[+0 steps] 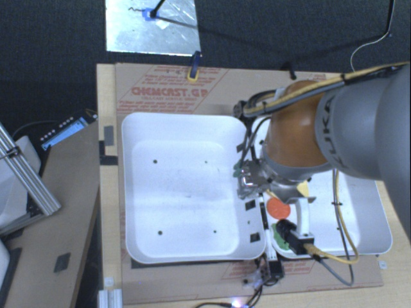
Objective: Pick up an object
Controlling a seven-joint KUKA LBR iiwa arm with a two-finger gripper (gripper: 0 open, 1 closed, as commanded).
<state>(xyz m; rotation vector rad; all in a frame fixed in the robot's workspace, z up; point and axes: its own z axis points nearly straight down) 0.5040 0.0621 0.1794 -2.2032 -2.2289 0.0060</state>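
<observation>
Orange-red and round, a smooth object (277, 208) is lying near the right bin's (369, 236) left wall, just beside our gripper (249, 187), whose state we are failing to tell.

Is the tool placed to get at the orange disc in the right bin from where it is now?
Probably yes. The orange disc lies uncovered in the right bin, close beside the tool, with nothing on top of it. The bin's left wall runs tight alongside it, which may crowd the approach.
</observation>
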